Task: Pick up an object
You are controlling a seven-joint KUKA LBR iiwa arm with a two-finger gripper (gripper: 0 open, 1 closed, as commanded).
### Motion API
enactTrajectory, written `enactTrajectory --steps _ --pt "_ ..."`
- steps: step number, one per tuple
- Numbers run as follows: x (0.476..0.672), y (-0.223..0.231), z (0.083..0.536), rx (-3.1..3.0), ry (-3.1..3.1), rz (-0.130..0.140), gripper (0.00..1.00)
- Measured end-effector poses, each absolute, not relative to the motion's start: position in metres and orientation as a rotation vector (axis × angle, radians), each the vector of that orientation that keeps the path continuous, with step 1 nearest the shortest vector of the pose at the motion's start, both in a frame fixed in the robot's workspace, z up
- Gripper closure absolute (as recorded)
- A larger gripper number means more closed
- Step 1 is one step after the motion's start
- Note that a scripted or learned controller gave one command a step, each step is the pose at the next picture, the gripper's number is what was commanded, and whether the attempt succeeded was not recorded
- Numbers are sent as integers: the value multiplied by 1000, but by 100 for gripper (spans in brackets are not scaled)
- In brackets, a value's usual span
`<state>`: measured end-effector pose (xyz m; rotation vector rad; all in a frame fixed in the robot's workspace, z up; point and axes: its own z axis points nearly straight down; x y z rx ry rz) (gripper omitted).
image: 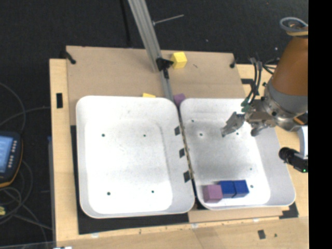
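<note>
Hovering over the right bin (270,191), your gripper (243,126) carries nothing.

You can see its two fingers (231,124) spread apart with only bare bin floor showing between them, above the bin's upper middle. The objects sit well apart from it, at the near edge of that bin: a purple block (212,192) touching a blue block (233,188) on its right. A yellow block (179,59) rests on the bench behind the bins, beside the metal rail (146,30).

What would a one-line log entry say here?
gripper: open, above right bin | holding: nothing | blue block, purple block: near edge
</note>
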<state>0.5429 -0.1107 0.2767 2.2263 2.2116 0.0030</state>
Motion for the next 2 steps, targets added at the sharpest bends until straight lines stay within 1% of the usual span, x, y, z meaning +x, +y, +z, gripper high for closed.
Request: enactTrajectory --steps 1,2 --pt "522 -113 386 2211 2217 9 0" --pt "494 -92 299 2226 2224 -6 0"
